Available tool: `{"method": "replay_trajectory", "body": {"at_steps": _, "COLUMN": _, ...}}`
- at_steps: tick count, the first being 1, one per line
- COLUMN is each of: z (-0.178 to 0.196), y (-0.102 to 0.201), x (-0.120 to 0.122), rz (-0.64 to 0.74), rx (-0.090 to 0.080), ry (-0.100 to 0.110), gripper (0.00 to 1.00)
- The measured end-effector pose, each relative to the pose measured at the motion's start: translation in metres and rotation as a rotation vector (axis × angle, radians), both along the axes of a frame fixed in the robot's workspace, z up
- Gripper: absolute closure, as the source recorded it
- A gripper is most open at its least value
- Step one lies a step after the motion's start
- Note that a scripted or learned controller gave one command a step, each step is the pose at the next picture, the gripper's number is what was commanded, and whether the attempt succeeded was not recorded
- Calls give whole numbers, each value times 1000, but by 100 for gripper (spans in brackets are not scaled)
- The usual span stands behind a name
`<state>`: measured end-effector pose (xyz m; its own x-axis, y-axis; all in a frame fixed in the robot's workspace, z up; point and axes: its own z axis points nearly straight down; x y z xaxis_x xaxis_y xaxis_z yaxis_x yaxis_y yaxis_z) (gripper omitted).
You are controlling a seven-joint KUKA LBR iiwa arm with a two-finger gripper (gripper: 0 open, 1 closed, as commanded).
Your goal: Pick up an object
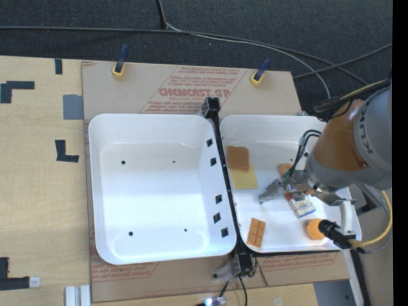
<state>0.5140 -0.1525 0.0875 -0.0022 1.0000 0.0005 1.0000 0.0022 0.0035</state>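
Left bin [108, 139]: well left of the jaws, past the black divider between the bins. Not part of the current step.

Right bin [268, 125]: holds all the candidates. Farthest left of the jaws, a brown flat piece [238, 157] lies partly on top of a yellow square sponge-like pad [244, 178]; the two touch. Below them, nearer the front rim and down-left of the jaws, lies a small orange waffle-patterned block [255, 233], apart from the rest.

Gripper [273, 190]: low inside the right bin, grey fingers pointing left toward the yellow pad. The jaws look parted, with nothing seen between them, so judged released and empty. The tips sit just right of the pad's edge, near but apparently not touching.

Right of the jaws, partly under the wrist: a small orange item [284, 169] above, a small printed box [302, 205] just beside and below, an orange ball [314, 229] farther down toward the front corner.

Step judged: approach, no grasp made. No object is lifted. Next move likely calls for settling on one target, the pad or box being nearest, centring the jaws over it, descending, then closing. The flat pad offers little height to grip; a miss seems plausible.
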Motion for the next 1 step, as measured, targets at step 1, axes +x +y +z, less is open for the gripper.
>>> {"method": "replay_trajectory", "body": {"at_steps": 1, "z": 0, "y": -15, "x": 14, "rz": 0, "rx": 1, "ry": -1, "gripper": 0}}
